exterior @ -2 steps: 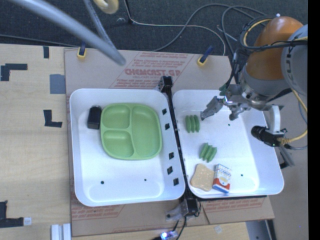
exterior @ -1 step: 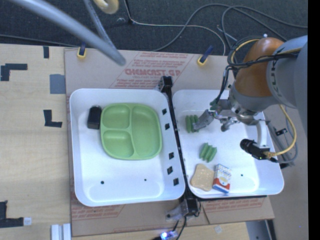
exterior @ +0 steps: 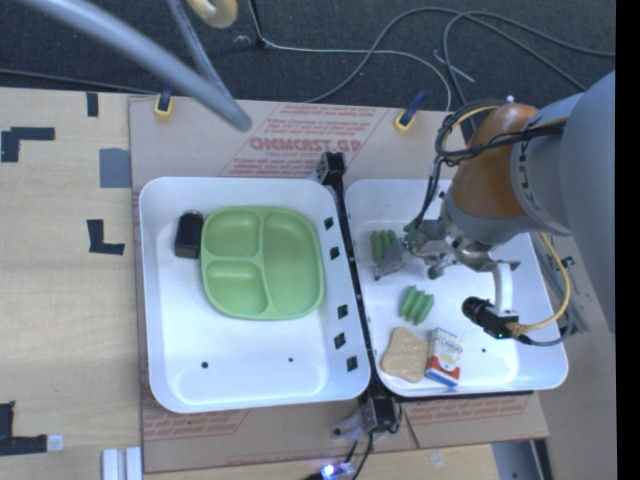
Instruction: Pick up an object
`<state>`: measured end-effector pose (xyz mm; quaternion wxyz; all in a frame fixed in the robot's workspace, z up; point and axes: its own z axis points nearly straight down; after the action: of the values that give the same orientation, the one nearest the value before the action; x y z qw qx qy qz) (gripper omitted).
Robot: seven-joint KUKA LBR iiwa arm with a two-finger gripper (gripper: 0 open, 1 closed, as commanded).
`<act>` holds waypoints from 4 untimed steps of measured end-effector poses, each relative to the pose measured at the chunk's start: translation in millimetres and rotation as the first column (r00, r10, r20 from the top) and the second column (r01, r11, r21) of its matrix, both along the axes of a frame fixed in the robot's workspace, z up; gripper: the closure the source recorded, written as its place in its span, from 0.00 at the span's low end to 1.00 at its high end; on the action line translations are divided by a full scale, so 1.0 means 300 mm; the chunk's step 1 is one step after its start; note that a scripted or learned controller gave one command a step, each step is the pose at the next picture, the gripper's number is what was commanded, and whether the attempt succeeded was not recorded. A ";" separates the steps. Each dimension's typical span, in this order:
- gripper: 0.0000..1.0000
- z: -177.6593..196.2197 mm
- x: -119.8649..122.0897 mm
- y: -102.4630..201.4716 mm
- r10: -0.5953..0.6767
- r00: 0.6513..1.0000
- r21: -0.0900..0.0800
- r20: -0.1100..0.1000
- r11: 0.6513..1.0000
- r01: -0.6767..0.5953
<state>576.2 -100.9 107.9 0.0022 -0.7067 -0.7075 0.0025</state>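
Observation:
In the right bin (exterior: 530,368) lie a green ridged piece (exterior: 383,243) near the divider, a second green piece (exterior: 417,304) below it, a tan slice of bread (exterior: 404,355) and a small red, white and blue carton (exterior: 445,357) at the front. My gripper (exterior: 408,251) hangs low over the right bin, right beside the upper green piece and just above the second one. The wrist hides its tips. The orange band (exterior: 490,173) sits above it.
The left bin (exterior: 165,348) holds a green divided plate (exterior: 263,262) with a small black block (exterior: 188,235) at its left edge. A black divider clip row (exterior: 345,268) runs between the bins. A cable loops beside the wrist (exterior: 495,318).

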 end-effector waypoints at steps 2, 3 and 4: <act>1.00 0.183 0.010 0.022 0.001 1.000 0.001 0.008 1.000 -0.001; 1.00 0.359 -0.006 -0.007 -0.001 1.000 0.000 0.011 1.000 0.001; 1.00 0.448 -0.004 -0.006 0.000 1.000 0.001 0.009 1.000 0.000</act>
<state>575.1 -102.7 242.4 -0.0007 -0.7067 -0.7075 -0.0009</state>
